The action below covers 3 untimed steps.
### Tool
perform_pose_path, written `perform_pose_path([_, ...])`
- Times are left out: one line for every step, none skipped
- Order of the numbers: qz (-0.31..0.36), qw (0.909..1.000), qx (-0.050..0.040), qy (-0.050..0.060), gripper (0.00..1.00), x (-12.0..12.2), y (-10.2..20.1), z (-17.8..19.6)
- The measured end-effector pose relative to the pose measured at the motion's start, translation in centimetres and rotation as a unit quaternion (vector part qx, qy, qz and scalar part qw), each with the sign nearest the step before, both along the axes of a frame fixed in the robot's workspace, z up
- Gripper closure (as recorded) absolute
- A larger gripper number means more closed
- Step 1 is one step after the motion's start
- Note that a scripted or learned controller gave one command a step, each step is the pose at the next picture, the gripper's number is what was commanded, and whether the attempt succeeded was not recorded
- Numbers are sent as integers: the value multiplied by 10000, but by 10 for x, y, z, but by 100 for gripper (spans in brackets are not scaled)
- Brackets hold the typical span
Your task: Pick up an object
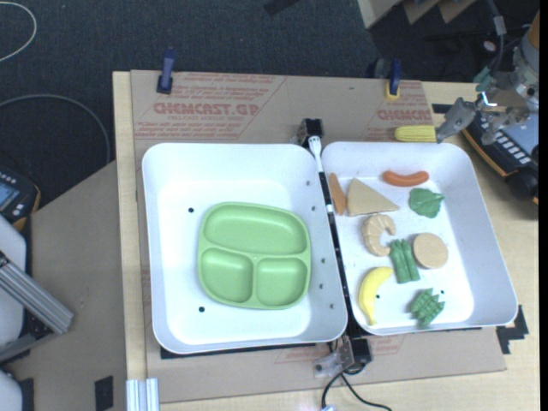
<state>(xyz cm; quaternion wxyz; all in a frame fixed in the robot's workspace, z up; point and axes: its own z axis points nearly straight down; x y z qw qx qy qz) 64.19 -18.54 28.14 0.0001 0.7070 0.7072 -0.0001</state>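
The right bin (479,229) holds toy food: a red sausage (404,177), a tan sandwich wedge (368,198), a leafy green piece (425,201), a croissant (378,233), a round cookie (430,251), green beans (403,260), a yellow banana (372,293) and a small green vegetable (425,306). An orange carrot stick (338,197) lies along the bin's left wall. A yellow corn cob (414,133) rests on the bench just behind this bin. My gripper (454,122) hangs above the bin's far right corner, beside the corn's right end, with nothing seen held.
The left bin (171,229) carries a green three-compartment tray (254,255). Blue clamps (166,72) (395,79) pin the cardboard at the bench's back edge. The arm's body and cables (514,101) fill the upper right.
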Motion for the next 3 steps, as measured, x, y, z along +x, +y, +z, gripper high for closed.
perform_pose_path([-45, 9999, 24, 100, 0, -112, -41, -145])
perform_pose_path([60, 10000, 17, -39, 0, -163, 89, -20])
perform_pose_path([-37, 10000, -1, 22, 0, -165, 30, -203])
